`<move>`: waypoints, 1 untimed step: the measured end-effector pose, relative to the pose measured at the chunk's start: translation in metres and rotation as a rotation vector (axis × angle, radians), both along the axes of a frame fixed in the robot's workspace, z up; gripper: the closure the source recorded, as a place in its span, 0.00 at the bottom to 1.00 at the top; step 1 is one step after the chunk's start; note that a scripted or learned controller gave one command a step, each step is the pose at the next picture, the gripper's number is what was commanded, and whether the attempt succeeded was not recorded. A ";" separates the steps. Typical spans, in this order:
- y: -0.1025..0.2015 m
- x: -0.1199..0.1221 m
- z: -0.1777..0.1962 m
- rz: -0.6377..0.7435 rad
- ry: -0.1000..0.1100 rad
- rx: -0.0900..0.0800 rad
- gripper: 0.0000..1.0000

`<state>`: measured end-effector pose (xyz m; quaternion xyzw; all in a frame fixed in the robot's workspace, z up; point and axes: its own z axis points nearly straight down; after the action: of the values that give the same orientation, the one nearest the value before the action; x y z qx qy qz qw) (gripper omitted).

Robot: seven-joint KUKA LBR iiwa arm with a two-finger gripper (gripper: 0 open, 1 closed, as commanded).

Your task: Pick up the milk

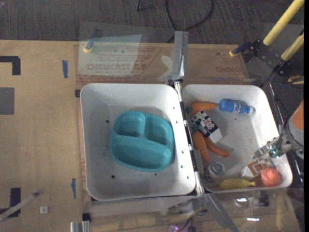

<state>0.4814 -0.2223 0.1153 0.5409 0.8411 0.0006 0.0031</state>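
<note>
Milk: the small black-and-white cow-patterned milk carton [205, 123] lies tilted on its side in the right white plastic bin [241, 93], near that bin's left wall, touching the carrots.
Pincer: the metal two-finger pincer [267, 151] sits low at the right bin's right side, well apart from the milk carton; nothing shows between its tips, and whether it is released or clenched cannot be told.
Arm: the grey arm with an orange band [298, 124] reaches in at the right edge.
Right bin, other contents: a blue plastic bottle [235, 107] lies near the far wall; two orange carrots [208, 146] run beside the left wall; a grey can [216, 169], a yellow banana [236, 182], a small white-and-orange box [256, 167] and an orange-pink round fruit [271, 177] crowd the near edge.
Left bin: the left white plastic bin [96, 168] holds a teal divided plate [141, 140] with three compartments, about in its middle.
Desk: the tan cardboard-covered desk [38, 129] carries both bins side by side.
</note>
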 end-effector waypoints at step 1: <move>0.047 -0.001 0.053 0.086 0.002 0.000 0.00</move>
<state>0.4808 -0.1752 0.1683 0.5044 0.8634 0.0005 0.0023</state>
